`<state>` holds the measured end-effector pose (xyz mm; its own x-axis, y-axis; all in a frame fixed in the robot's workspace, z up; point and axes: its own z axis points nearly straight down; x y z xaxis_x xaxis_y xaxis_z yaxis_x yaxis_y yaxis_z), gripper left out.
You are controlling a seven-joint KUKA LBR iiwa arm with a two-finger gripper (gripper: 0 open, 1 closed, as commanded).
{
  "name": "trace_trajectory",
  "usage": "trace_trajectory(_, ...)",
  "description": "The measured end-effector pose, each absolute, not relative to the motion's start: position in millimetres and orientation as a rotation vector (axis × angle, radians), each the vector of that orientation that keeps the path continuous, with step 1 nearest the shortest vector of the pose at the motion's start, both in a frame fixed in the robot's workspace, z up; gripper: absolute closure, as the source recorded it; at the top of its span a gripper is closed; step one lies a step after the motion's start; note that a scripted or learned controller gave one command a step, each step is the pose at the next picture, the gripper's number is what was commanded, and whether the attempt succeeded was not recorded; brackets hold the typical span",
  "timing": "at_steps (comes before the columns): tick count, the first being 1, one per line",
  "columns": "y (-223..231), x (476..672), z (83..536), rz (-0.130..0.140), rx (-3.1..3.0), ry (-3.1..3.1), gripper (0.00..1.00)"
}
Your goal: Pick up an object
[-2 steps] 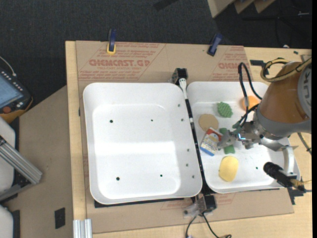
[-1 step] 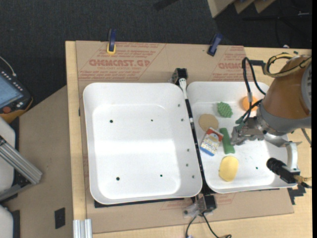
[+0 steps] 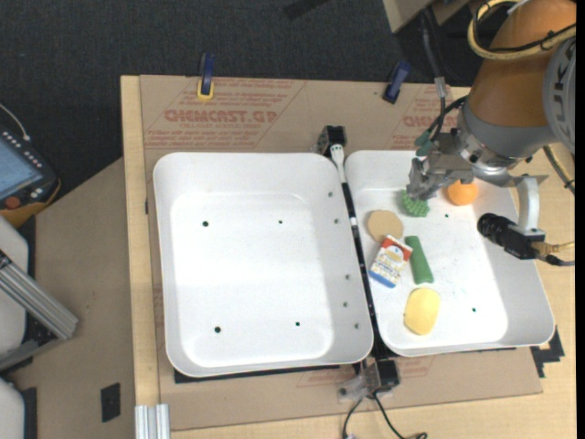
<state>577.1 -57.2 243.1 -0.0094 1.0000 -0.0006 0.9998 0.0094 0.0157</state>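
1. The arm (image 3: 512,71) comes in from the upper right of the frame, and its pincer (image 3: 420,188) hangs low over the far end of the right bin (image 3: 521,323), right above a small green object (image 3: 417,205).
2. I cannot tell whether the pincer is released or clenched; the tips blur into the green piece from where I stand, so I won't call it a grasp.
3. The green object sits in the upper part of the right bin, with an orange ball (image 3: 462,193) just beside it to the right.
4. Lower in the same bin lie a tan round piece (image 3: 385,224), a red-and-white packet (image 3: 389,262), a green stick (image 3: 420,260) and a yellow lemon-like item (image 3: 421,310). The left bin (image 3: 174,273) sits on the same table.
5. What could go wrong, I'd say: the green piece is small and low, so the pincer may close off-centre and flick it away.
6. The orange ball is close enough that a stray nudge could send it rolling.
7. Pressing too deep might jam the tips against the bin floor.
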Motion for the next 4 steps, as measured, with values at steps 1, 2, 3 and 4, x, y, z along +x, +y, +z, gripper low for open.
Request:
trace_trajectory(1, -15.6, 523.2, 318.8, 0.011, 2.212, 2.225, 1.0)
trace_trajectory(2, 5.6, 495.3, 324.2, 0.0, 2.22, 2.227, 1.0)
trace_trajectory(3, 4.4, 497.0, 333.9, 0.0, 2.219, 2.224, 1.0)
trace_trajectory(4, 4.5, 497.7, 344.2, 0.002, 2.216, 2.223, 1.0)
